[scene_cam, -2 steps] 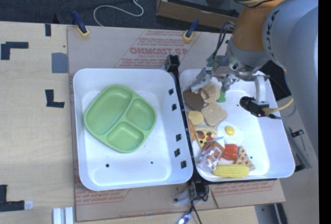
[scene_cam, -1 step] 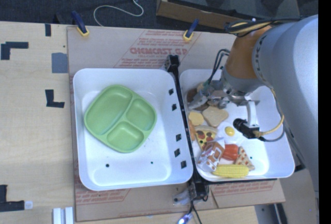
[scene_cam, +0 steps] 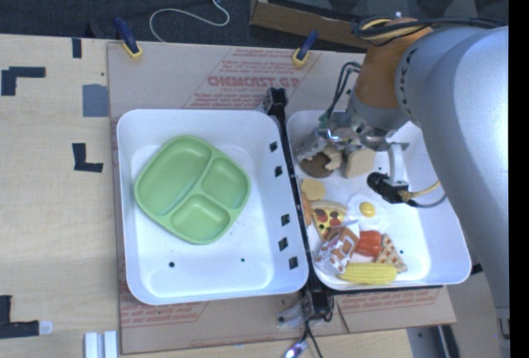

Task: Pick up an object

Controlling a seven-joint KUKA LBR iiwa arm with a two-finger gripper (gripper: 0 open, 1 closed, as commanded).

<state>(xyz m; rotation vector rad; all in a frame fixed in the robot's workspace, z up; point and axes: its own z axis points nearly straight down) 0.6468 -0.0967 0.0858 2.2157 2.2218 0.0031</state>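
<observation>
Over right bin [scene_cam: 446,261], my arm's fingers [scene_cam: 335,151] low among toy food [scene_cam: 357,245]; spread unclear, nothing visibly lifted, pick pending.

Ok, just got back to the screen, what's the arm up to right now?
The arm is reaching into the right bin, with its gripper down at the far end among the brown and tan toy food pieces. Whether it has hold of anything is unclear. The corn, pizza slice and fried egg lie nearer. The left bin holds a green divided plate.

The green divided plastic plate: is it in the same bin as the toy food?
No, the green divided plastic plate lies alone in the left white bin; the toy food is in the right.
</observation>
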